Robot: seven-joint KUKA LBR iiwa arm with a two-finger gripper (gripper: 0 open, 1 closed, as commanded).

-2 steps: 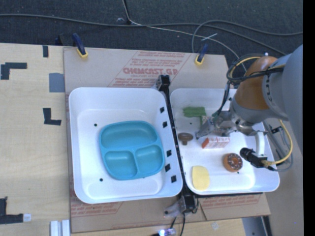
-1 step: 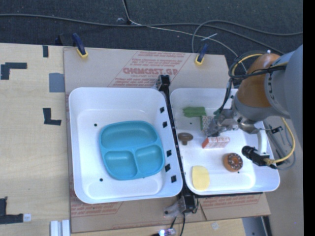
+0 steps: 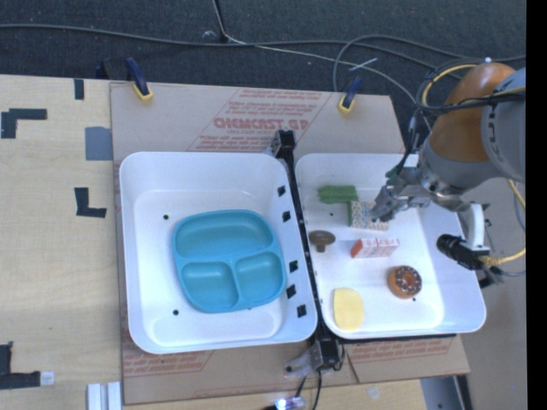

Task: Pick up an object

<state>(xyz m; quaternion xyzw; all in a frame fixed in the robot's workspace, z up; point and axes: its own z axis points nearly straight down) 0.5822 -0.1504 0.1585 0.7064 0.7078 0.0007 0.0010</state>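
Right bin, near edge [image 3: 410,327]: a yellow block [image 3: 348,307] and a round brown doughnut-like toy [image 3: 404,281] are lying here.
Right bin, middle: a red-and-white carton [image 3: 374,247] and a small brown piece [image 3: 321,240] are sitting apart.
Right bin, far part: a green block [image 3: 338,195] is lying beside a speckled packet [image 3: 364,215].
Gripper [image 3: 382,213]: it is hovering at the speckled packet; whether it is clenched cannot be told.
Left bin [image 3: 137,229]: it is holding a blue divided plate [image 3: 229,258].

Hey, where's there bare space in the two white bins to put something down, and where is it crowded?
Free: the left bin's floor around the blue divided plate; in the right bin, the strip between the yellow block and the donut. Crowded: the right bin's upper middle, where the gripper hangs by the green piece, speckled box and red-and-white carton.
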